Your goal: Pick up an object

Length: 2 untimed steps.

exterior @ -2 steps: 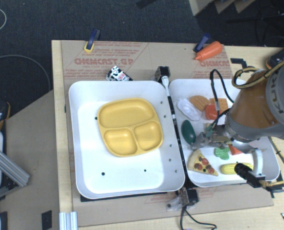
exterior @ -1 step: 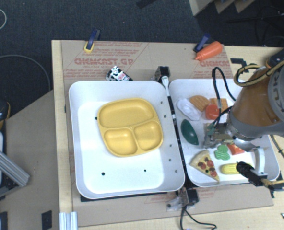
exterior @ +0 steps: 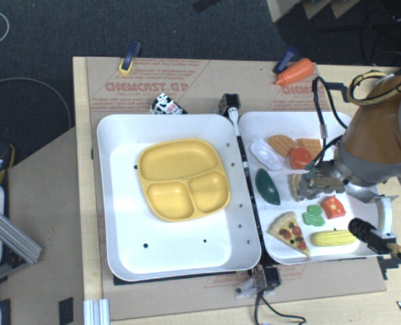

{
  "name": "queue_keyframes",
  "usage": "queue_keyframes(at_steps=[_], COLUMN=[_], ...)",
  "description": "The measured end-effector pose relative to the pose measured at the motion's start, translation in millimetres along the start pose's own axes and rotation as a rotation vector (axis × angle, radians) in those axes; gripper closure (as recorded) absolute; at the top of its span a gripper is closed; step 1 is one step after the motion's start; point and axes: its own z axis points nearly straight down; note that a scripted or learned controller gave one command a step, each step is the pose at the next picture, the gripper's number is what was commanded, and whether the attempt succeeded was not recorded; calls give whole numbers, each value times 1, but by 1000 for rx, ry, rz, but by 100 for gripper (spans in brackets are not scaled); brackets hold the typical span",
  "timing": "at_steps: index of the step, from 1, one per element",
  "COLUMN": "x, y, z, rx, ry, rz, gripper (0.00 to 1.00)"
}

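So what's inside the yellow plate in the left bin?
The yellow plate has three compartments, and all three look bare. Whatever lies under it on the left bin's floor is covered.

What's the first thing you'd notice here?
The big yellow three-compartment plastic plate sits in the middle of the left white bin. The right white bin holds small colourful toy foods, like a pizza slice and a yellow corn cob, with the grey arm's pincer above them.
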Motion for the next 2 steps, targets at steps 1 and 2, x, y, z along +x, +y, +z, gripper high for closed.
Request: queue_keyframes(at_steps=[1, 2], x=[2, 2], y=[6, 7], z=[-63, -68], rx=[-2, 3], ry=[0, 1], rz=[-1, 0], gripper=[100, 100])
